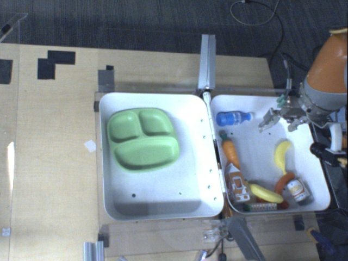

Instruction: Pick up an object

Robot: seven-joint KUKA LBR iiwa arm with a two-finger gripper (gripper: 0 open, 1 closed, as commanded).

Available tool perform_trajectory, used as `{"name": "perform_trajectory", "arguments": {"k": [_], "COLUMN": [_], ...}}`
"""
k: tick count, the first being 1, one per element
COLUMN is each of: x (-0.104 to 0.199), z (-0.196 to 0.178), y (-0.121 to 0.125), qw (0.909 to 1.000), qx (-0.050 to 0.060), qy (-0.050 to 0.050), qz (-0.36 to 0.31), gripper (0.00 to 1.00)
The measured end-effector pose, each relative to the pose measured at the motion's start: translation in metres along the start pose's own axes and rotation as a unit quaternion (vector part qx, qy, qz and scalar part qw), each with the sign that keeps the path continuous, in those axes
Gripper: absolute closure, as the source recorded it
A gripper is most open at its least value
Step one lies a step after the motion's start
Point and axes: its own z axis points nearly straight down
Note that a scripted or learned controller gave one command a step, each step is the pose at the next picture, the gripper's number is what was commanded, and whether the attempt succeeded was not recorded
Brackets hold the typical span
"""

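Grey arm entering from right, orange-banded wrist, hand [278,119] fingers spread

We see a pale wooden counter [49,162] carrying two shallow white bins side by side. The left bin [163,200] holds a green divided plate [143,139] with three compartments, lying toward its far left corner. The right bin [255,145] sits against it, the two meeting along a metal rail [207,64] that runs away from us. Black square markers [55,62] sit on the counter's far left part, and a small white scrap [89,144] lies just left of the left bin. Beyond the counter we see dark carpet, with a looped black cable [255,10] on it.
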Motion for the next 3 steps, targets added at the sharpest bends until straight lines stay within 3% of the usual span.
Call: {"name": "perform_trajectory", "arguments": {"k": [1,2,3], "x": [-0.05,-0.05,-0.027], "z": [0.1,0.088,-0.003], "y": [-0.017,-0.015,0.045], "qw": [0.9993,0.9993,1.0], "qx": [-0.002,-0.005,-0.002], "qy": [-0.001,-0.001,-0.001], "qz": [-0.036,-0.037,0.005], "gripper": [0.0,1.0,1.0]}}
